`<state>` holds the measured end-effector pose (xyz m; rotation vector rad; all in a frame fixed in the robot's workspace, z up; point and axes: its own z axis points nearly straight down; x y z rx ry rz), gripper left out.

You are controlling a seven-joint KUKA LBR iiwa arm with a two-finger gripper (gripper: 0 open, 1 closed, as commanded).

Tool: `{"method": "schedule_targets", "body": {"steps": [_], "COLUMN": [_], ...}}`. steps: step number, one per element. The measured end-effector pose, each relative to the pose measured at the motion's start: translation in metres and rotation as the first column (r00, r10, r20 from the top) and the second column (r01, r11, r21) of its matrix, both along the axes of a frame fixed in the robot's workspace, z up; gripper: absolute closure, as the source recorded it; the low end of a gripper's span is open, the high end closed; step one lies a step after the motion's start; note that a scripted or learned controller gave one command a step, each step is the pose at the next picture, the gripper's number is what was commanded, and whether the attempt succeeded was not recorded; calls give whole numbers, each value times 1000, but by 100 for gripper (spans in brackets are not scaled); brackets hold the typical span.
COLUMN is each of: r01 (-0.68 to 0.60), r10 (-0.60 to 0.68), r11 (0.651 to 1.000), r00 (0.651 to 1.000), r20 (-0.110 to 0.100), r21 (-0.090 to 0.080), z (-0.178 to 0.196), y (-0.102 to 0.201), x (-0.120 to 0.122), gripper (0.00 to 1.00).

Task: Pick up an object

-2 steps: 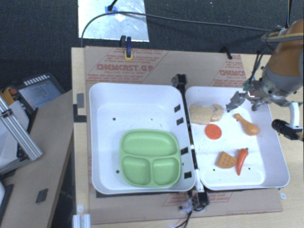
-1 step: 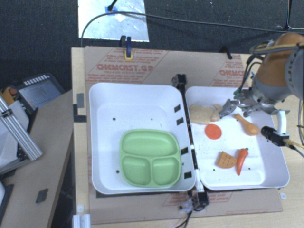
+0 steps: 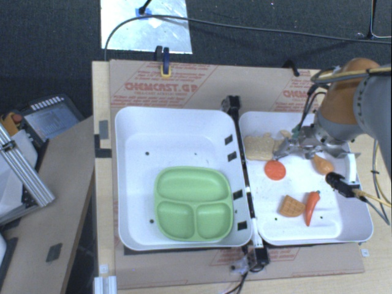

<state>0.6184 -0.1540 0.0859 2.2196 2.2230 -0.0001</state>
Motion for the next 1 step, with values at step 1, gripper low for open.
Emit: {"method": "schedule_targets", "body": {"steps": [1], "r01": [0], "r10": [0], "r11": [1000], "r00": [1000], "r20": [5], "r21": [-1], "z": [14], "y": [0], "x": [2], "gripper": [100]}}
